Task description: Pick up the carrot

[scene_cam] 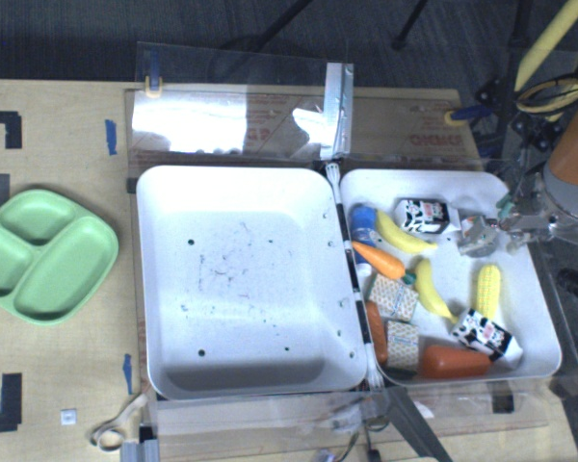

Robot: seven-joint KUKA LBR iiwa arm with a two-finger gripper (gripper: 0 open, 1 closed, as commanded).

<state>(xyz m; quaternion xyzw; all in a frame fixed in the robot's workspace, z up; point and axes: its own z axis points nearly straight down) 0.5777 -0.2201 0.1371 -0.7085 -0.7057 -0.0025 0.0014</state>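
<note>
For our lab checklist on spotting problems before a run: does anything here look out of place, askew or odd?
Nothing looks spilled or damaged. The right bin is crowded, though: the carrot lies tight against its left wall, touching a banana and a checked packet. A green divided plate sits apart on the bench.

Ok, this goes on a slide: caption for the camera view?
Gripper hovering over the right bin, apart from the carrot lying among toy food at that bin's left side.

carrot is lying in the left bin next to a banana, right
Not quite. The camera view shows the carrot in the right bin, not the left one. It does lie next to a banana, near that bin's left wall.
</note>
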